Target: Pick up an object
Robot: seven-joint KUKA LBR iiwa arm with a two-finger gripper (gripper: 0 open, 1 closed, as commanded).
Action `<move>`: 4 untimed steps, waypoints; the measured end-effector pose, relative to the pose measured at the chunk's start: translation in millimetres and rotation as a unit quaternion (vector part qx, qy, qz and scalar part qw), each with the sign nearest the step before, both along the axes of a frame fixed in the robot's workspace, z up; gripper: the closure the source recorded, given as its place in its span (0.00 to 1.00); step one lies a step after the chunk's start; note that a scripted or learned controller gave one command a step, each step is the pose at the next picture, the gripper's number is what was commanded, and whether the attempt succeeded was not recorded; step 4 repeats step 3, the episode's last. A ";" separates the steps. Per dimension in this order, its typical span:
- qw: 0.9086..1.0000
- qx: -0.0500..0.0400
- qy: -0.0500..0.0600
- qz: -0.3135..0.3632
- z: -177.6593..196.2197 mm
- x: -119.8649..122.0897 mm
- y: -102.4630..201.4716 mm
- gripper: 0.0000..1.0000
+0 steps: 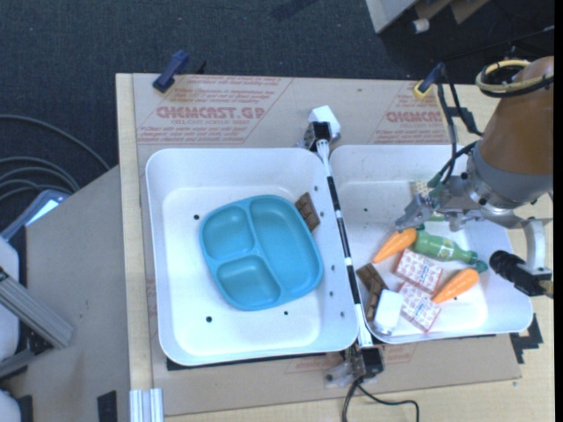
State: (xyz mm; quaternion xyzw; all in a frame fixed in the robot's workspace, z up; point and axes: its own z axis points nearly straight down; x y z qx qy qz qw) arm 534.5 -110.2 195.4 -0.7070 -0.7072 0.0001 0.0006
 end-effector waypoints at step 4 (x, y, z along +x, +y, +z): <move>1.000 0.000 -0.001 0.001 -10.4 40.0 94.2 1.00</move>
